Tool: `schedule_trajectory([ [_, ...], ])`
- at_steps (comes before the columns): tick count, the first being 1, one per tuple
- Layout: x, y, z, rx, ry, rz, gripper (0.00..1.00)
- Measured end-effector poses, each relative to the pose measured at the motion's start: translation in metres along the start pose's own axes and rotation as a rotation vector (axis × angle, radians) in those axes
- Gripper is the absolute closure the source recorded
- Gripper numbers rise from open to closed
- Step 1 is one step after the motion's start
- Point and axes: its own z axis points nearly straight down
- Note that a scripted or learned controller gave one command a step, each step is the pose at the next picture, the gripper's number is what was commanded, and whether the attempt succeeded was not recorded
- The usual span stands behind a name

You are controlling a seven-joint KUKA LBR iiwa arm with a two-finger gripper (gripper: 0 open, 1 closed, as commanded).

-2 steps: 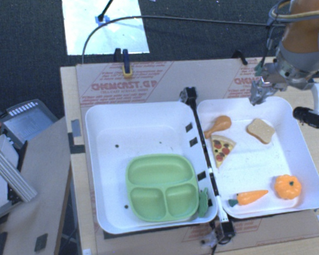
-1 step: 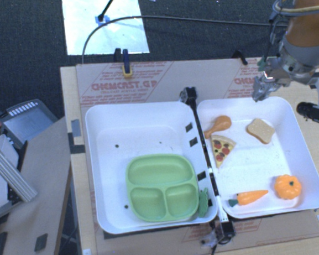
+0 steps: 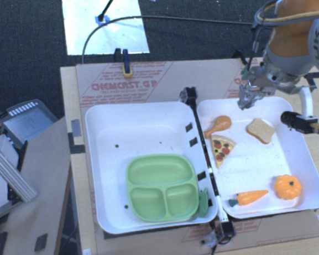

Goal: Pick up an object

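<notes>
Dark carpet floor (image 3: 19,47) beyond a tan bench (image 3: 53,178); pale reflective square sheet (image 3: 104,23) lying on the carpet.

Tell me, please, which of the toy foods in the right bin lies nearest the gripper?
The bread slice, just below the gripper. The drumstick is a little farther left; pizza, carrot and pumpkin lie lower.

The claw (image 3: 249,97) hangs over the far edge of the right bin (image 3: 264,181), holding nothing visible. In that bin lie a drumstick (image 3: 219,124) and pizza slice (image 3: 222,148) near its left wall, a bread slice (image 3: 261,130) toward the far right, a carrot (image 3: 250,198) and pumpkin (image 3: 287,187) along the near edge. The left bin (image 3: 109,128) holds a green divided plate (image 3: 162,187) at its near right corner.
</notes>
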Motion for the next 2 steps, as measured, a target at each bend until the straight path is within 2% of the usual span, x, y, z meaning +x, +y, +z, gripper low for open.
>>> schedule_trajectory([
  [1,0.052,-0.01,0.015,0.0,0.001,-0.001,1.0],
  [2,0.107,-0.024,0.009,0.0,0.002,-0.004,1.0],
])
